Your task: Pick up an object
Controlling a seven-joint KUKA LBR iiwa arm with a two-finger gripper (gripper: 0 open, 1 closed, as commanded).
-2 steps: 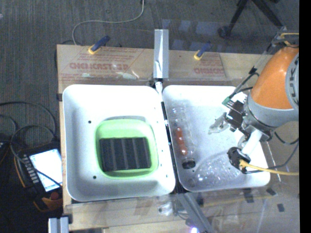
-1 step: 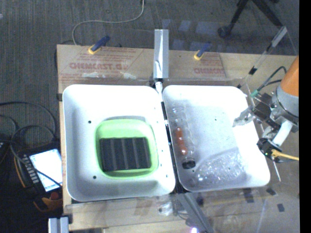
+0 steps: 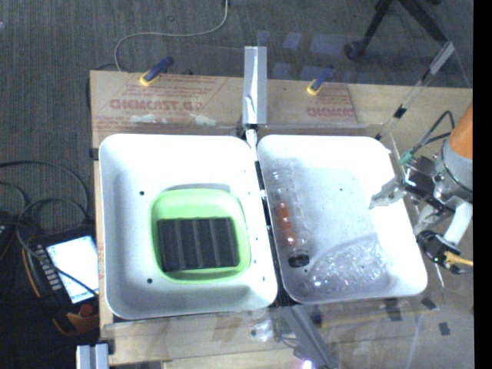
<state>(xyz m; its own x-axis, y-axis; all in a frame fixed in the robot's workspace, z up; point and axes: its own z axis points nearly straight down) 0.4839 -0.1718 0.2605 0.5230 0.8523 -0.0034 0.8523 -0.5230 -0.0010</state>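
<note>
Bins on the desk (image 3: 154,98): the left bin (image 3: 123,167) carries a green tray (image 3: 201,206) with dark ribbed slots. The right bin (image 3: 338,167) carries a clear bottle (image 3: 286,214) lying along its left wall and a clear crumpled wrapper (image 3: 350,264) near its front. The gripper (image 3: 384,198) hangs at this bin's right rim, apart from both; whether it is spread or pressed together cannot be told.
</note>
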